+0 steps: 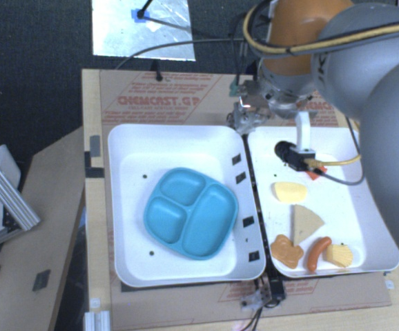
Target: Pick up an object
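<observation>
A grey arm (pixel 372 67) reaches in from the right over a cardboard-covered surface (pixel 158 95). Its pincer (pixel 245 119) is at the far end of the divide between two white bins; whether it is open or closed cannot be told. The left bin (pixel 127 157) holds a blue plate (pixel 190 212). In the right bin (pixel 348 212), toward the near edge, lie a yellow slice (pixel 289 192), a tan wedge (pixel 304 223), a brown biscuit (pixel 286 251), a sausage (pixel 317 252) and a ridged chip (pixel 339 255), all well apart from the pincer.

Tray (pixel 189 212) was sky blue, left bin (pixel 134 157) and right bin (pixel 355 219) white, sausage (pixel 318 252) orange-red, wedge (pixel 304 223) tan, slice (pixel 289 192) pale yellow, cardboard (pixel 158 98) brown, red-lettered.
</observation>
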`<state>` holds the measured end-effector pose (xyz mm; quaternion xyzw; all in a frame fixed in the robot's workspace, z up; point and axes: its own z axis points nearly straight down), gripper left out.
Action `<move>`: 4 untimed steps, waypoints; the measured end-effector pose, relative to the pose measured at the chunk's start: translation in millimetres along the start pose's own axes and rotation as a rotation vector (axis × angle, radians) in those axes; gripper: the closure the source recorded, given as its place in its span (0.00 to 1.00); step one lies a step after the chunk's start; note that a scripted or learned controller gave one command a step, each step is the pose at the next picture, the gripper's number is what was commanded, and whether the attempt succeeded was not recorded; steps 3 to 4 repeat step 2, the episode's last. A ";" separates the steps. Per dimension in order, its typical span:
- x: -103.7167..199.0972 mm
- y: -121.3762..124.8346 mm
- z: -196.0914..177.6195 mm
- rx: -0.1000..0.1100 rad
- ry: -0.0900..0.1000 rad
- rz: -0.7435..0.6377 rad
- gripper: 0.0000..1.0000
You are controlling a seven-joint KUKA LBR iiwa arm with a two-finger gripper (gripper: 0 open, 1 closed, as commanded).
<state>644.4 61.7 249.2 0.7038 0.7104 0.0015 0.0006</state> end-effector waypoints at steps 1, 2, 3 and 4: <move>48.7 1.2 12.5 0.001 0.000 0.000 1.00; 45.6 1.5 11.8 0.001 -0.001 0.004 0.00; 45.6 1.5 11.8 0.001 -0.001 0.004 0.00; 45.6 1.5 11.8 0.001 -0.001 0.004 0.00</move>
